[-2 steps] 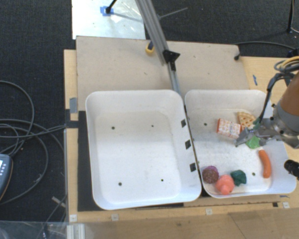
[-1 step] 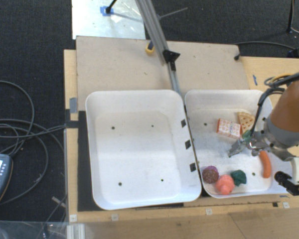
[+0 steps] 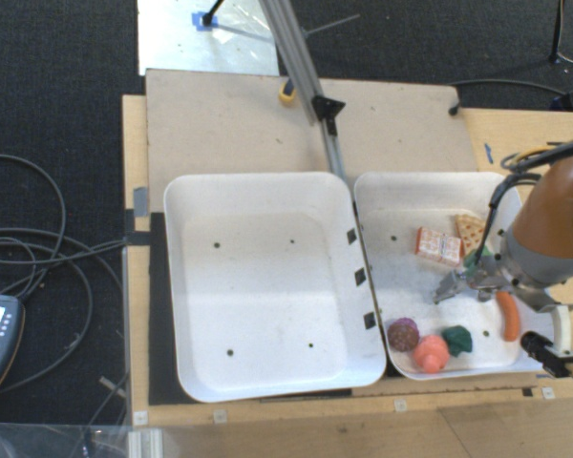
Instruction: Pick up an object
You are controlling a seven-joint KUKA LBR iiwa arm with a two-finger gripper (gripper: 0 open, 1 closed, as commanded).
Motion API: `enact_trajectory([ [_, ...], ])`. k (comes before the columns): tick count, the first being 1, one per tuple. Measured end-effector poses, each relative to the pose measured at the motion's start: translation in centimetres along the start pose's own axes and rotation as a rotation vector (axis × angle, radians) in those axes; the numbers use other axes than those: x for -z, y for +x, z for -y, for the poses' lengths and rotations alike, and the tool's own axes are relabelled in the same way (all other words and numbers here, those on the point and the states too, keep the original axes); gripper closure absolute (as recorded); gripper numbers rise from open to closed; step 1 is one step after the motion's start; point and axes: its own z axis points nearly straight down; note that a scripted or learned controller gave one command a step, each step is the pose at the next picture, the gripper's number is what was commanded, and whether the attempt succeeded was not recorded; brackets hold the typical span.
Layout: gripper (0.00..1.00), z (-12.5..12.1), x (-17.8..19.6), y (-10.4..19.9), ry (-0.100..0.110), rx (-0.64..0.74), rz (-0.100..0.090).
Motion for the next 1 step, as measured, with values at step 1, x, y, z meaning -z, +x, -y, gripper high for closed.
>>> enact_trajectory([
  [1,1.00,-0.11,1.15,-0.05,-0.004,0.000,0.001],
])
